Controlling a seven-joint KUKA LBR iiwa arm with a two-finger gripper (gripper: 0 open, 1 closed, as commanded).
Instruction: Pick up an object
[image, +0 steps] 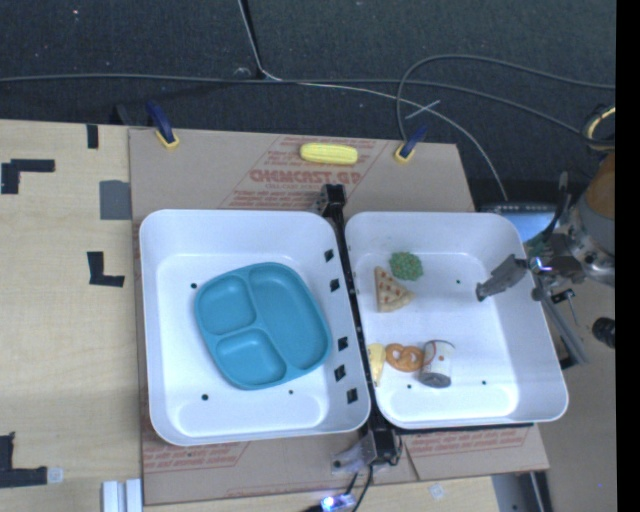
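- White plastic, shallow and square: the right-hand bin (520, 395) holds the candidates, a green broccoli-shaped toy (406, 265), a tan pizza-slice toy (390, 290), a brown pretzel toy (405, 356), a small silver can on its side (437, 364) and a yellow piece (375, 360) against the inner wall.
- Grey and dark, the two-finger gripper (490, 288) hangs over the bin's right side, pointing left; whether it is spread or closed cannot be told.
- Every object lies left of the gripper, broccoli and pizza slice across bare floor, pretzel and can lower down, touching each other.
- Left bin (160, 240) carries a blue three-compartment plate (262, 323).
- Beyond the bins, a yellow corn-cob toy (328, 154) rests on brown cardboard (200, 170).
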